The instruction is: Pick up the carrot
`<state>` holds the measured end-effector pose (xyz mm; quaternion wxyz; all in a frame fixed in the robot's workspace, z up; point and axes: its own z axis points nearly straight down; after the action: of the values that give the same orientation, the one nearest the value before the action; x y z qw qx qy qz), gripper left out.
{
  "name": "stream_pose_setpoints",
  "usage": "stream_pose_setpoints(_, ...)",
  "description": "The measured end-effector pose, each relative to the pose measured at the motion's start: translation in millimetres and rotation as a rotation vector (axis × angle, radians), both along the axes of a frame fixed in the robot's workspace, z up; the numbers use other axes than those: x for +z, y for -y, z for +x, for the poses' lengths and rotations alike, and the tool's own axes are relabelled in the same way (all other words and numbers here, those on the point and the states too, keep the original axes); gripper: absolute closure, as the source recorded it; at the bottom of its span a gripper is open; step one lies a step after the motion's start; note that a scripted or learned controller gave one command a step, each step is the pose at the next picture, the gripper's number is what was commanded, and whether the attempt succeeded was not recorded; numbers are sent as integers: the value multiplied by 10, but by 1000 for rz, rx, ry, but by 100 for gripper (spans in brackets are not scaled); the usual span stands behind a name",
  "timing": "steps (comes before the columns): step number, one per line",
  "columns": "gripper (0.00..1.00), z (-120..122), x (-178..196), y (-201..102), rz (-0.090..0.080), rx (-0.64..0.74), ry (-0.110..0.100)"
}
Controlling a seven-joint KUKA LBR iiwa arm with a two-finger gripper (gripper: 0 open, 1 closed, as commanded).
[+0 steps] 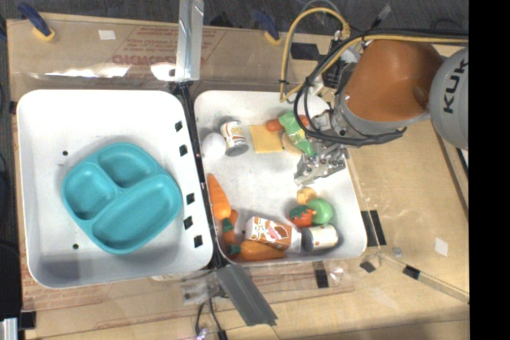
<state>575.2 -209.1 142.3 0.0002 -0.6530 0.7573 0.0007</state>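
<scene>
I see the long orange carrot (219, 199) lying ungrasped by the right bin's left wall; the metal two-finger gripper (319, 167) hangs well apart, its opening unclear to me.

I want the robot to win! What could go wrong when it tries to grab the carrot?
1. The claw hangs over the right bin's right side, while the carrot lies against the left wall, so it may grab a nearer toy instead.
2. The carrot sits tight by the bin wall, so a finger might bump the wall.
3. The small carton and other toys crowd its lower end.
</scene>
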Motion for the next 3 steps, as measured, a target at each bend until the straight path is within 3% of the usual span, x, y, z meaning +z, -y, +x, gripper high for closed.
stream_pose_setpoints(1,100,282,1274,-2,-6,28,13)
stream_pose_setpoints(2,100,811,563,-9,4,133,-3)
stream_pose_setpoints(3,100,828,987,-6,-1,172,4)
